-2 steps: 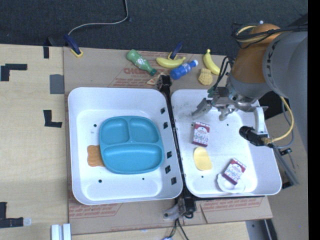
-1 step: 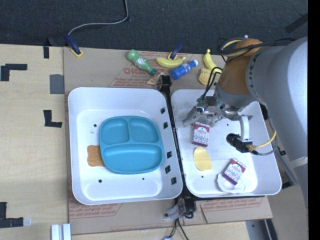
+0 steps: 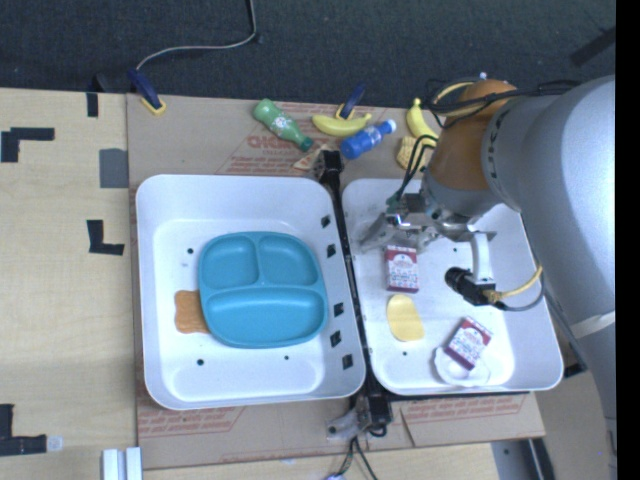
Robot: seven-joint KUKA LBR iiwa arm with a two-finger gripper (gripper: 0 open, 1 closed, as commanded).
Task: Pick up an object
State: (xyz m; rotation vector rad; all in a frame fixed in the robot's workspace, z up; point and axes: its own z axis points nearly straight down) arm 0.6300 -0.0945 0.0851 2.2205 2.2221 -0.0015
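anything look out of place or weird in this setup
Yes: a green bottle, blue bottle and banana lie on the bench beyond the bins. An orange piece is partly tucked under the blue divided plate.

arm: grey, reaching in from the right, bent downward | wrist: orange band showing above it | claw (image 3: 400, 230): low, pointing down | fingers: too hidden to read

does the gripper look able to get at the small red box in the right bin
Probably yes. The gripper hangs just above the red box, which lies flat in the right bin with nothing on top; the yellow piece below it lies apart.
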